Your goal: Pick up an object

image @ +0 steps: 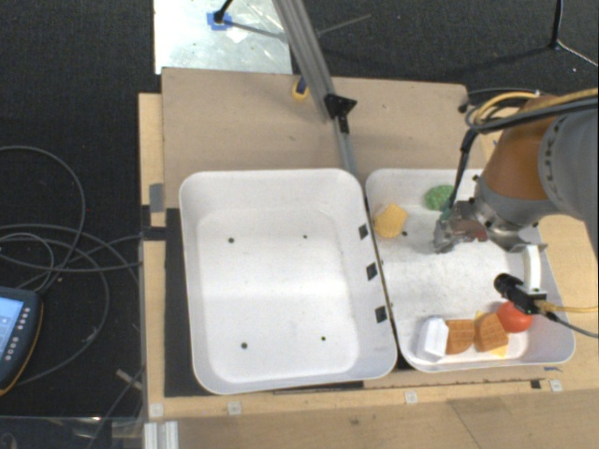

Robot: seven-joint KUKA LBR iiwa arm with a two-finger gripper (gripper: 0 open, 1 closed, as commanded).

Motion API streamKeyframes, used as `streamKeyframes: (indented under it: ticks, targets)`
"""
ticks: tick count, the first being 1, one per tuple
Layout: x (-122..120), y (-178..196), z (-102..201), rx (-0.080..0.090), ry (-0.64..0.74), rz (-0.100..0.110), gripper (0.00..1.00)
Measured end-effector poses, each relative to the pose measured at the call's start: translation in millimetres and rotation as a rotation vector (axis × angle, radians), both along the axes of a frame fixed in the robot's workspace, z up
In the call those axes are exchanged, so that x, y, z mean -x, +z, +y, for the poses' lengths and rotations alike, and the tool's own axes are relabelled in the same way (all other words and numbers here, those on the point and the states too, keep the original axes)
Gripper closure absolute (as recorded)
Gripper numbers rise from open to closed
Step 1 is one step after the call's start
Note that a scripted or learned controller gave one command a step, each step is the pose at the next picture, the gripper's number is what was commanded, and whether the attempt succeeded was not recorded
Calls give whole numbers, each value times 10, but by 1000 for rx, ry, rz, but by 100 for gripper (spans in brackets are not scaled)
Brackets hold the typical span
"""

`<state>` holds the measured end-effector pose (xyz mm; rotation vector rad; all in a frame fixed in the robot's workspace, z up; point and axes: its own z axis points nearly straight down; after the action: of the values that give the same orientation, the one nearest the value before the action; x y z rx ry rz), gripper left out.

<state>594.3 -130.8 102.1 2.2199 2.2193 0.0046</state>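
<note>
**Desk:** Where is the arm right now?

**Me:** I see the grey arm [562,171] reaching in from the right, its orange band above the wrist, over the right bin [562,344]. The tool [447,239] sits low in the upper middle of that bin, pointing down toward the bin floor.

**Desk:** Fingers apart or together?

**Me:** I cannot tell. The tool is small and dark from this angle, and I see nothing between its tips.

**Desk:** What can it pick from?

**Me:** A yellow block [391,220] lies left of the tool, near the bin's left wall, apart from the tool. A green object [438,196] lies just above the tool, near the bin's far wall; whether they touch I cannot say. Along the near wall I see a white piece [431,338], two orange-brown blocks [475,333] side by side, and a red ball [513,317] at the right end of that row. A yellow sliver shows under the right block.

**Desk:** And the other bin?

**Me:** The left bin [197,251] sits side by side with the right one on the tan surface [234,120]. A grey pole [309,45] slants down from the top toward the gap between the bins.
</note>
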Motion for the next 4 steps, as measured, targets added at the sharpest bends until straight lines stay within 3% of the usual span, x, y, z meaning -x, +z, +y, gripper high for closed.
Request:
streamKeyframes:
  ticks: [3,4]
  targets:
    - [-149,1443,47,2,7,-3,100]
    - [-18,1504,508,-1,10,3,100]
